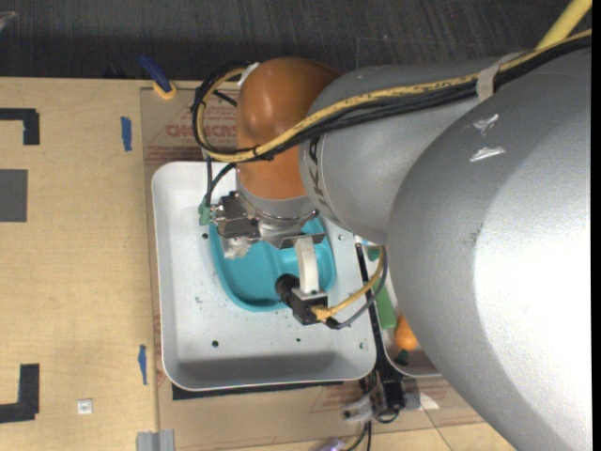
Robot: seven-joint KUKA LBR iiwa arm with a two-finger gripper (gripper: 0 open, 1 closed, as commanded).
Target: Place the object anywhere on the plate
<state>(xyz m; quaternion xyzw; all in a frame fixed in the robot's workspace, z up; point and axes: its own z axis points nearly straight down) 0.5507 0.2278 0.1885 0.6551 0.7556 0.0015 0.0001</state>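
Presently my arm [451, 214] reaches in from the right and hangs directly over the teal plate [246, 285] in the left white bin [188, 280], the orange band [272, 125] and wrist housing masking most of the plate because I stand square above the drop spot. Whether my gripper is open, closed or carrying anything I cannot tell. An orange item [406, 336], possibly the object, lies in the right-hand bin beside the divider; identification is uncertain.

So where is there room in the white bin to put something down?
The white bin has bare floor along its left wall and along its near edge below the blue plate. The middle is crowded: the arm hangs over the plate.
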